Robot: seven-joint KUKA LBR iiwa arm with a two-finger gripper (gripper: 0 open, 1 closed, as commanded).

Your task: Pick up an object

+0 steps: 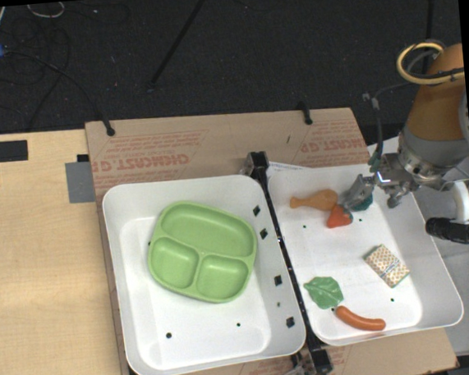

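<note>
Hovering over the right bin (pixel 444 302), the gripper (pixel 357 195) sits just right of the red-orange toy piece (pixel 339 217), which is joined to a tan drumstick (pixel 314 201) stretching left. Finger state: cannot tell.

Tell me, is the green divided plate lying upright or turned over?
Upright: the green divided plate shows its three hollow compartments facing up in the left bin.

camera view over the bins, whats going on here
A grey arm reaches in from the right and has its gripper low in the right bin, beside a small red piece and an orange drumstick-shaped toy. Nothing is visibly lifted. A green leaf, a sausage and a patterned block lie nearer. The left bin holds a green divided plate.
</note>
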